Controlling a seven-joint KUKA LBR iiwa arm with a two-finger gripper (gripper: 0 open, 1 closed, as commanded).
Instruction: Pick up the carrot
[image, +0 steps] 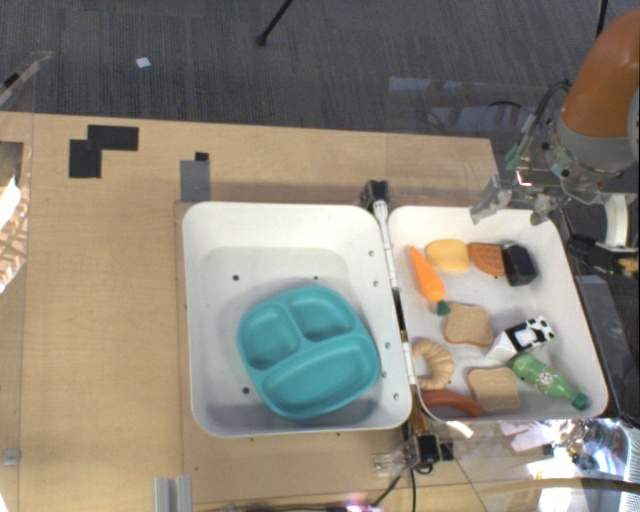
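1. Reaching is the whole job from here: gripper (512, 197) sits at upper right of frame, over the far rim of the right bin (590, 330), well apart from the carrot (428, 276). Can't tell its state, nothing visibly held.
2. Carrot lies flat at the upper left of the right bin, close beside the divider wall, tip toward frame top, green end toward the bottom.
3. Risk: a finger clips the wall on descent, because there's little room on that side.
4. Risk: yellow item (447, 255) sits just beside the carrot's upper end; a wide approach may grab or shove it.
5. Risk: bread slice (468, 325) near the green end; grasping low may catch it.
6. Tapered, smooth-looking shape, so likely slips unless grasped mid-body.
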